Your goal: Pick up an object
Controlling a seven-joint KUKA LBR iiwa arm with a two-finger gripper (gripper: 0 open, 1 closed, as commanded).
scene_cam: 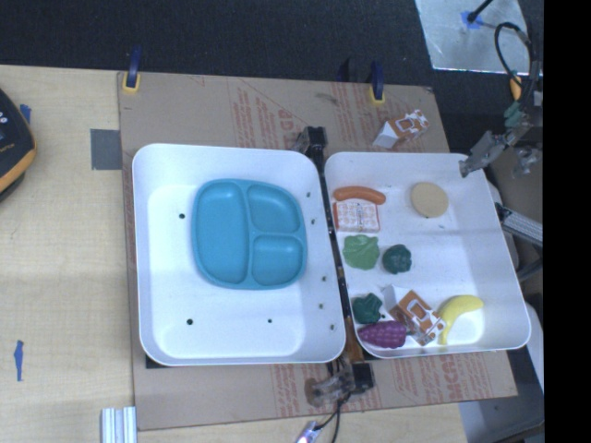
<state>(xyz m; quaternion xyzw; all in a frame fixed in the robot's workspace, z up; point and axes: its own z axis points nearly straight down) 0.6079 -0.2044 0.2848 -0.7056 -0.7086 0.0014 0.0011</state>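
2 white bins [166, 340], 1 blue plate [247, 233], 3 green pieces [360, 251], 2 snack packets [356, 216], 1 banana [459, 314]

Grey metal tool [482, 155], black cable above.

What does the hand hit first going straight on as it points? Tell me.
Probably the right bin, at its far rim, then the tan disc. The hand points left and down, but its height is unclear.

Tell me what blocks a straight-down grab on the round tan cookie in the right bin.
Nothing visible does. The round tan cookie lies alone on bare bin floor in the right bin, apart from the hot dog and the green pieces.
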